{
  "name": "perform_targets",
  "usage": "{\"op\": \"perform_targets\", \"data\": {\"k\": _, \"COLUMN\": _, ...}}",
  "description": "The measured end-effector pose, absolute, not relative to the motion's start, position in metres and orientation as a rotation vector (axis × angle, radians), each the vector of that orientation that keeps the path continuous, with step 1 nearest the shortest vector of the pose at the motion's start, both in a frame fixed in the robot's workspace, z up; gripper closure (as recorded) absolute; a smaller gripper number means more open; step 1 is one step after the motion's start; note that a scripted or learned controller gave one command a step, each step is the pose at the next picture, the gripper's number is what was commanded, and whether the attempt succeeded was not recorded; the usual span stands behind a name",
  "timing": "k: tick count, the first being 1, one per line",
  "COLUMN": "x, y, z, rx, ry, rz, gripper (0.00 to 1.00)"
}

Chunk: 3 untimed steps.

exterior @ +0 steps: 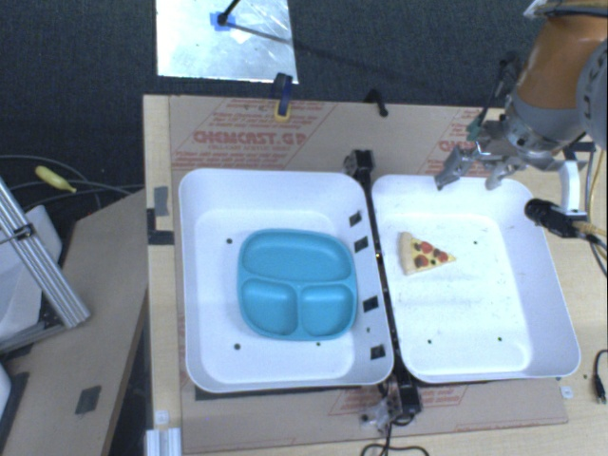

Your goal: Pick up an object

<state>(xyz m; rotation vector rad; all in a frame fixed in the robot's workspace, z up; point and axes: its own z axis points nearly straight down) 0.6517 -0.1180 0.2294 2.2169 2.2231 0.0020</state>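
The arm (560, 65) was cut off by the top and right edges, so only its orange band and grey wrist could be seen. The end effector (472, 171) hung over the far rim of the right bin (532, 350), its two fingers spread apart with nothing between them; their tips were small and dark, and whether they touched the rim could not be told.

The pizza slice (424, 254), a toy wedge with red spots, lay flat on the floor of the right bin, toward its left side. It sat nearer the camera than the end effector and to its left, well apart from the fingers.

In the left bin (204, 255) a blue divided plate (296, 284) rested with three compartments. A row of dark clips (366, 245) ran along the seam where the two bins met.

The cardboard sheet (247, 126) under the bins, lying on the counter (114, 255), carried red print reading "CHEMCAST GP"; a second patch of the same print near the end effector was partly covered and unreadable. Small lettering beneath the large words was too fine to make out. A shiny foil-like sheet (228, 27) lay beyond the cardboard.
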Motion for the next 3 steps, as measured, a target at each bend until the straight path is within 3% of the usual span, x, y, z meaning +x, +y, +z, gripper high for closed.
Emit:
{"op": "perform_targets", "data": {"k": 1, "x": 0.590, "y": -0.103, "z": 0.132, "rx": 2.228, "ry": 2.229, "rz": -0.009, "gripper": 0.00}}
{"op": "perform_targets", "data": {"k": 2, "x": 0.588, "y": -0.111, "z": 0.087, "rx": 2.219, "ry": 2.219, "rz": 0.010, "gripper": 0.00}}
{"op": "perform_targets", "data": {"k": 3, "x": 0.569, "y": -0.021, "z": 0.191, "rx": 2.203, "ry": 2.233, "rz": 0.017, "gripper": 0.00}}
